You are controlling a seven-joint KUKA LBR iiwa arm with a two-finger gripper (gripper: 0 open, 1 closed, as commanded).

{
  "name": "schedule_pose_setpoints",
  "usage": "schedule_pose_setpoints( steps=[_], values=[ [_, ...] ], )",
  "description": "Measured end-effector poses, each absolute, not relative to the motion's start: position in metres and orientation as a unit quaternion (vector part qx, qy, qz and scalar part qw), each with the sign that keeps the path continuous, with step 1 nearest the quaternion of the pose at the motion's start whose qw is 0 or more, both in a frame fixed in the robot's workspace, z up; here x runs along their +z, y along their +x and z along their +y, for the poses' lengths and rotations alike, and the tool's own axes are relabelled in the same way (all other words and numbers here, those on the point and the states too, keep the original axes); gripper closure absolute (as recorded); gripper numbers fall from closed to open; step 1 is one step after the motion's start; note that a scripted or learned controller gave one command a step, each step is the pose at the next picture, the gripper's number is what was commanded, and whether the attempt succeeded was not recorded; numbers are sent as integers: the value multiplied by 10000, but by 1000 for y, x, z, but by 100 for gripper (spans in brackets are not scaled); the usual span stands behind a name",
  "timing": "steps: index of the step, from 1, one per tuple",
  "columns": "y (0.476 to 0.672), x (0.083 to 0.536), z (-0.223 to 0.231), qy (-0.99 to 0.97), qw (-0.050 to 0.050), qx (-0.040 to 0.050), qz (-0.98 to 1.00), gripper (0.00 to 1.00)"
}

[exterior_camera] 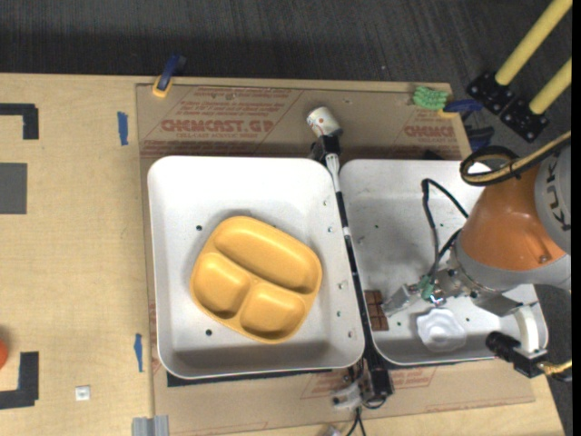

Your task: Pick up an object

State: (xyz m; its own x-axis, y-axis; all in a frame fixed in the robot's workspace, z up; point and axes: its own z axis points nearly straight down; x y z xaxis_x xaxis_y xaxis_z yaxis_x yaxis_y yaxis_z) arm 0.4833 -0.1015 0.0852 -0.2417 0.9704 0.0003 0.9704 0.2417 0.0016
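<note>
A yellow three-compartment plate (257,276) lies in the middle of the left white bin (172,243). In the right white bin (390,207), a small dark brown bar (374,310) rests against the left wall near the front. My gripper (399,302) reaches down from the orange-banded wrist (508,234) and sits low in the front left part of the right bin, just right of the brown bar. A white rounded piece (442,328) shows right beside it, under the wrist; I cannot tell whether it is a loose object or part of the tool.
A black cable (445,198) loops over the right bin's back half. A divider rail (345,243) with a white knob (320,119) runs between the bins. Yellow poles (540,34) stand at the back right. Cardboard lies under both bins.
</note>
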Motion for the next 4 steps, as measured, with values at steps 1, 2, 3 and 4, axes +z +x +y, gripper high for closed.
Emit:
schedule_pose_setpoints(
  steps=[1,2,3,4],
  values=[
    [514,187,-129,6831,10,3,7304,0],
    [480,85,-97,6895,5,5,7243,0],
    [494,85,-166,7449,11,4,6672,0],
    [522,85,-124,6335,19,12,7738,0]
  ],
)
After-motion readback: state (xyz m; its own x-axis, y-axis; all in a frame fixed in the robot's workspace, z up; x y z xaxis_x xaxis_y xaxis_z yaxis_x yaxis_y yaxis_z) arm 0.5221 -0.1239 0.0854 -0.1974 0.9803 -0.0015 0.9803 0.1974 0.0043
